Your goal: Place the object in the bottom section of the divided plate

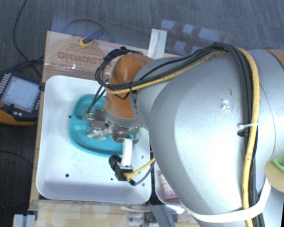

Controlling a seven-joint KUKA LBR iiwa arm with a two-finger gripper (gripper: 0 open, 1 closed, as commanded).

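The gripper (98,129) hovers over the teal plate (80,128) at the left bin's (50,176) ten o'clock (grip unreadable); placement looks unfinished.

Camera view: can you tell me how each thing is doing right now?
Arm: stretched over the bins, hiding most of the right one.
Gripper: down over the teal plate; fingers hidden.
Teal plate: flat in the left bin, partly covered.
Left bin: holds the plate.
Handheld controller: on the floor, screen lit.
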